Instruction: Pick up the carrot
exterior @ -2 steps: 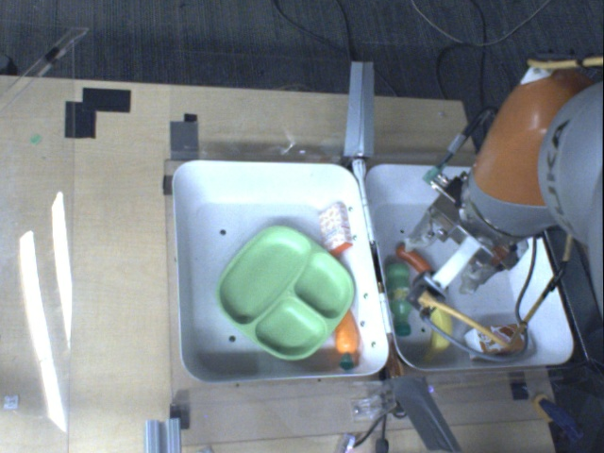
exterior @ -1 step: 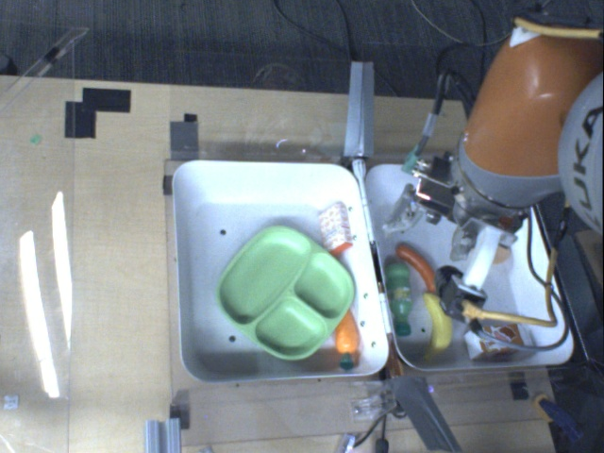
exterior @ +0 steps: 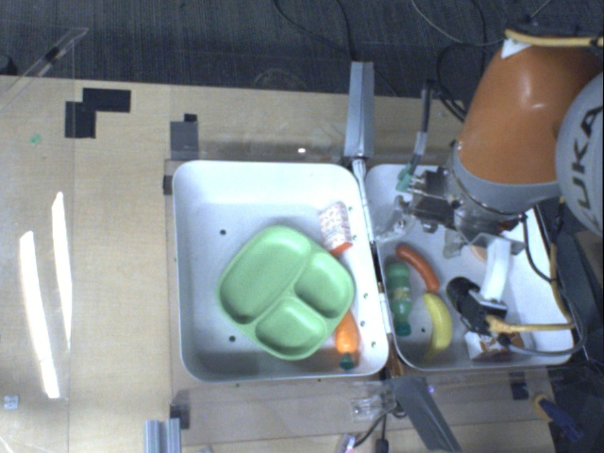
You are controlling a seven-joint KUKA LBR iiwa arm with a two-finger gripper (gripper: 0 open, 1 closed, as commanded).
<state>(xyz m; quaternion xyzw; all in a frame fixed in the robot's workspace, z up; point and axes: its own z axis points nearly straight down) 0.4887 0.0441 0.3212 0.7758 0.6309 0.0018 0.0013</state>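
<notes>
The carrot (exterior: 347, 334), orange with a green tip, lies in the left bin (exterior: 198, 253) near its front right corner, against the edge of a green divided plate (exterior: 286, 292). My gripper (exterior: 422, 206) hangs over the back part of the right bin (exterior: 547, 291), well to the right of the carrot and farther back. Nothing is seen held in it.
A small white packet with an orange end (exterior: 334, 226) lies in the left bin by the dividing wall. In the right bin lie a red-orange sausage (exterior: 418, 264), a green bottle (exterior: 400, 295) and a yellow banana (exterior: 437, 321). The arm covers the right bin's right side.
</notes>
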